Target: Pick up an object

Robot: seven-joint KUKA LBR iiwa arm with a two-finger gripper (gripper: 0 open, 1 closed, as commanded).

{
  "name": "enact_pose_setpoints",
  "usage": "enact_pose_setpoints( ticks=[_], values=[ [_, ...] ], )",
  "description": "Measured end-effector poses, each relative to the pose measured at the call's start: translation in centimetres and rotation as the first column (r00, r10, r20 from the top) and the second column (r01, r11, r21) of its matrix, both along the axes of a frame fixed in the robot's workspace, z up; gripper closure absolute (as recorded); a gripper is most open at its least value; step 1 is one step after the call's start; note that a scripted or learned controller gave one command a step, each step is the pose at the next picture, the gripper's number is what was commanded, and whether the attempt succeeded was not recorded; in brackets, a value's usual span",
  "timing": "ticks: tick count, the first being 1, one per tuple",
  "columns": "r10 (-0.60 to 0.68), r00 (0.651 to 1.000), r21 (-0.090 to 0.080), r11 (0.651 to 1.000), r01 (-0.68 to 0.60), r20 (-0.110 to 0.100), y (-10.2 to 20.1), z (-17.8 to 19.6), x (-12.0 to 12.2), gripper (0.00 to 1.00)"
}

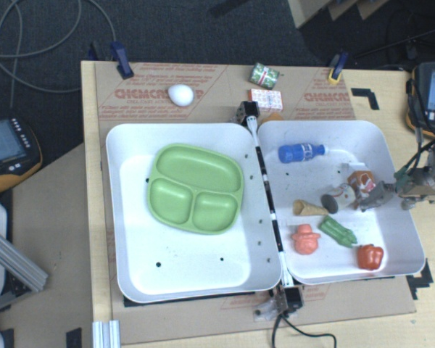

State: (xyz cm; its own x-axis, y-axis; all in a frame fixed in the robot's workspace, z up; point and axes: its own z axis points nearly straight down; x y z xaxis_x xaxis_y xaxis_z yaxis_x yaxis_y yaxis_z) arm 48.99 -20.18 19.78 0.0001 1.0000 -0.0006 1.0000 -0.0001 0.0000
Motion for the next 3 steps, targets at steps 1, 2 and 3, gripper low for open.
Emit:
enact_pose_setpoints(
  ticks=[1,2,3],
  values=[
    [0.001,1.000,0.001,1.000,-0.001,0.000,5.3,-11.3,6.7,0.00],
    [0.002,1.000,0.001,1.000,-0.002,0.001,9.7,-11.3,9.6,0.00],
    [-0.001,1.000,0.002,1.000,0.001,-0.002,11.0,-11.4,5.5,0.00]
  ],
)
